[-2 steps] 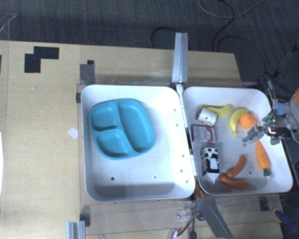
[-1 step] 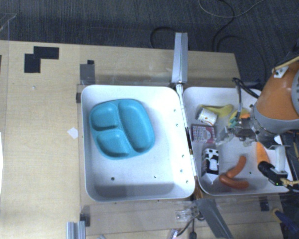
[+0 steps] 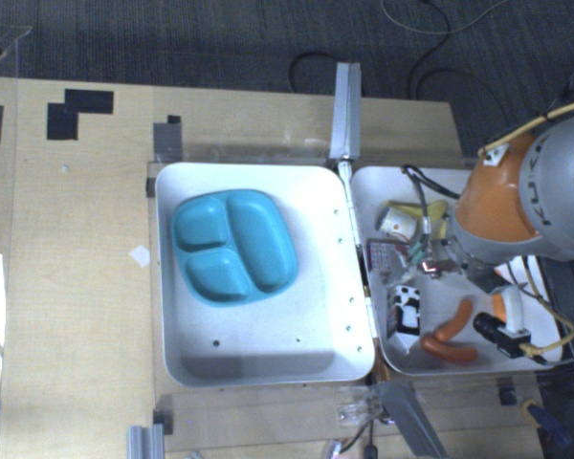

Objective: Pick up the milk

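Two white bins sit side by side on the bench, and the count starts in the left bin (image 3: 258, 352): one thing there, a blue plate (image 3: 235, 245) with three compartments, lying toward the far-left part of that bin. Over to the right bin (image 3: 387, 357), which is the busy one. The milk (image 3: 407, 311), a single small carton with black-and-white cow patches, stands near that bin's left wall, toward the near side. Just to the right of the milk lie two sausages: one (image 3: 456, 319) angled up and away from it, the other (image 3: 450, 351) flat along the near wall. Farther back from the milk there is one pale cup-like item (image 3: 399, 222) with a yellow thing (image 3: 430, 214) beside it. The arm (image 3: 517, 194), orange band plain to see, reaches in over the right bin, and the gripper (image 3: 429, 259) hangs above the milk's far side, close to it but not on it. Whether that claw is spread or closed, I cannot tell; cables and wrist clutter the spot.
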Robot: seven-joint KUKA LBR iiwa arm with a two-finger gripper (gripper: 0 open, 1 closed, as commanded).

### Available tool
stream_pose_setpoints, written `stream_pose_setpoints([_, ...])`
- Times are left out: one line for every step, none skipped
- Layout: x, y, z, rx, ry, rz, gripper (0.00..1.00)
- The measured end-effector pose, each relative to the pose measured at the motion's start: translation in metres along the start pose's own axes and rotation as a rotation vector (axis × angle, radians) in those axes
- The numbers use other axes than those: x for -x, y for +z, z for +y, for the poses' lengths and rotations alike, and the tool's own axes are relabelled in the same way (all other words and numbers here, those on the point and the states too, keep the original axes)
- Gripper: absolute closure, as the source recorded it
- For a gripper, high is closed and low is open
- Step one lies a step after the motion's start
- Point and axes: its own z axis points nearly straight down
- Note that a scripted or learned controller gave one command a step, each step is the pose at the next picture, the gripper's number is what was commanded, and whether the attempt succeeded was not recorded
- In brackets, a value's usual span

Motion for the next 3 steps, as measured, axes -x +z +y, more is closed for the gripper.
stream_pose_setpoints([-0.001,-0.012,0.003,0.008,-0.002,0.001,1.00])
stream_pose_setpoints([-0.001,-0.085,-0.010,-0.005,0.025,0.001,1.00])
stream_pose_setpoints([-0.075,-0.097,-0.042,-0.004,-0.429,0.004,1.00])
